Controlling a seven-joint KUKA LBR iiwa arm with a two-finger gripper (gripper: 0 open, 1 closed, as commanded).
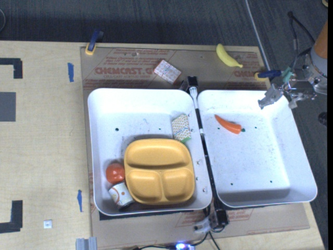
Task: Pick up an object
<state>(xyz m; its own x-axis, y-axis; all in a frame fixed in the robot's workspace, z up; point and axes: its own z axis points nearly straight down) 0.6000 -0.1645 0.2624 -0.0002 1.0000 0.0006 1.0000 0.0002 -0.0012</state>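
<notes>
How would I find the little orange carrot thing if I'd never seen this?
Look at the right-hand white bin, the one nearer the arm. Near its far left corner lies the carrot, alone on the floor. It's orange, long and pointed, unlike the yellow banana outside the bins.

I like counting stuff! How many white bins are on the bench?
2. The left bin holds a yellow tray; the right bin beside it holds a carrot.

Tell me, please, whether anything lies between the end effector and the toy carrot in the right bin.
Nothing visible does. The end effector hovers at the far right corner of the right bin, and the toy carrot lies alone on the bare floor to its left in the view.
</notes>
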